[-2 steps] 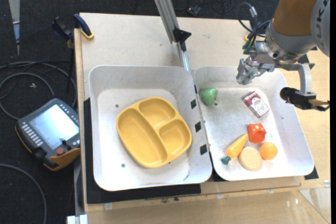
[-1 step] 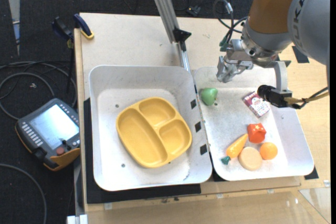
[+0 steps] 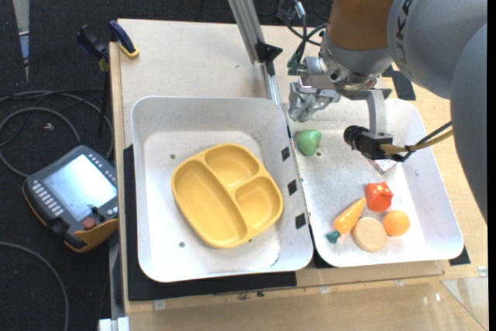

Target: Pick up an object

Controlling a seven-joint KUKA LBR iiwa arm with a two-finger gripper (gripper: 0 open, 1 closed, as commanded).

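Observation:
My gripper (image 3: 304, 108) hangs over the far left corner of the right bin (image 3: 434, 244), just above and behind a small green pear-shaped toy (image 3: 309, 141). Nothing shows between its fingers. Lower in the same bin lie a red pepper-like piece (image 3: 378, 196), an orange ball (image 3: 397, 222), a tan round piece (image 3: 370, 234) and a toy carrot (image 3: 348, 217). The left bin (image 3: 147, 167) holds a yellow divided plate (image 3: 226, 194).
A black camera unit (image 3: 368, 140) on a bracket hangs off the wrist over the right bin. A slanted metal bar (image 3: 240, 8) runs down to the bins' shared wall. A teach pendant (image 3: 71, 198) lies left of the bench.

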